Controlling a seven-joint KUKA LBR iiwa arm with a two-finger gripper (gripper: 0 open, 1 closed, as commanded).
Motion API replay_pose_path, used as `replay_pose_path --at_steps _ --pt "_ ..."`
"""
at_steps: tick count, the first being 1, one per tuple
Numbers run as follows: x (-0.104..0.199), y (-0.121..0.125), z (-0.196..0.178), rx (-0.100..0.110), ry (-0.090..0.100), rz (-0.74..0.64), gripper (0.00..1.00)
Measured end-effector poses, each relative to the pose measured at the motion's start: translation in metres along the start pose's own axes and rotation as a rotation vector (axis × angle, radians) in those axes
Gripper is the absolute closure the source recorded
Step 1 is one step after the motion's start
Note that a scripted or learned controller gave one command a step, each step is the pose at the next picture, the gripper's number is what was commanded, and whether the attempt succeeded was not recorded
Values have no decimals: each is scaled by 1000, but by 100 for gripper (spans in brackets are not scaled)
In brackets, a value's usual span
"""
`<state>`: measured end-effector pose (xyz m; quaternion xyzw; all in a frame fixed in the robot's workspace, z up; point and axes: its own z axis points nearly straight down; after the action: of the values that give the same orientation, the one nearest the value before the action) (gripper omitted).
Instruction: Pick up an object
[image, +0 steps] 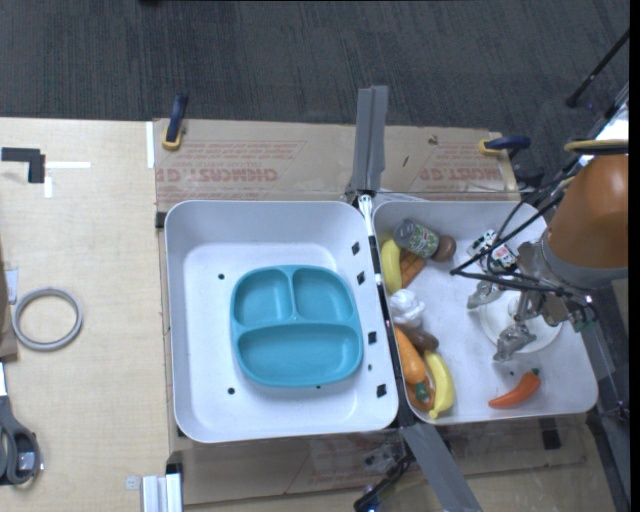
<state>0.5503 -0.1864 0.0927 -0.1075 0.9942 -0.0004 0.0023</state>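
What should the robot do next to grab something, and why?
Probably lower a little and shift toward the orange chili pepper. The tool hangs above the right bin floor with nothing visible between its fingers, and the pepper lies alone just below it in the view, apart from the crowded toy food along the bin's left wall.

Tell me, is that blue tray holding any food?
Empty. The tray's three compartments show bare blue; the food lies in the right bin.
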Motion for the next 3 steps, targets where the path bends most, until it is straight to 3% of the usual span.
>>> replay_pose_path --at_steps 1,2,3 --pt "-14 79 1 -1 2 86 0" --pt "-117 20 0 0 0 47 0" --pt "-60 79 0 -1 1 192 0"
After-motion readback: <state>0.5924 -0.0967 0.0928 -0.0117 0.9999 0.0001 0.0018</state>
